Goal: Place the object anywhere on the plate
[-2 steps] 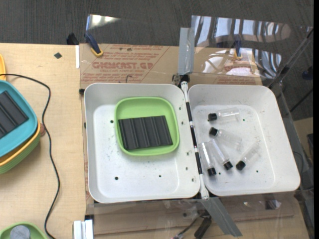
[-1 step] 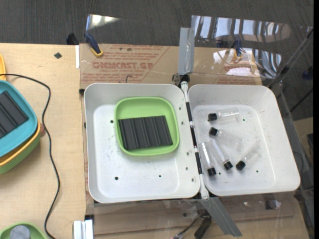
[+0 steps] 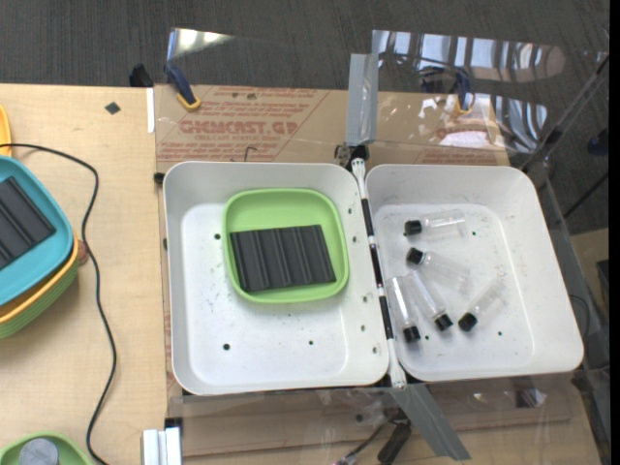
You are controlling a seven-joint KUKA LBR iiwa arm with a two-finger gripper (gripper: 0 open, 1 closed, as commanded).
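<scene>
A black cable (image 3: 97,289) runs beside stacked teal and yellow trays (image 3: 34,250).

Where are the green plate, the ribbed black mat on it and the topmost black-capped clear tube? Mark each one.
green plate (image 3: 331,207): camera view, bare right rim.
ribbed black mat (image 3: 282,258): camera view, its middle.
topmost black-capped clear tube (image 3: 441,224): camera view, clear body.

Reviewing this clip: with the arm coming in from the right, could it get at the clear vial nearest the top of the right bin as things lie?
Probably yes. That vial lies flat by itself in the right bin, apart from the other vials, with nothing over it.
</scene>
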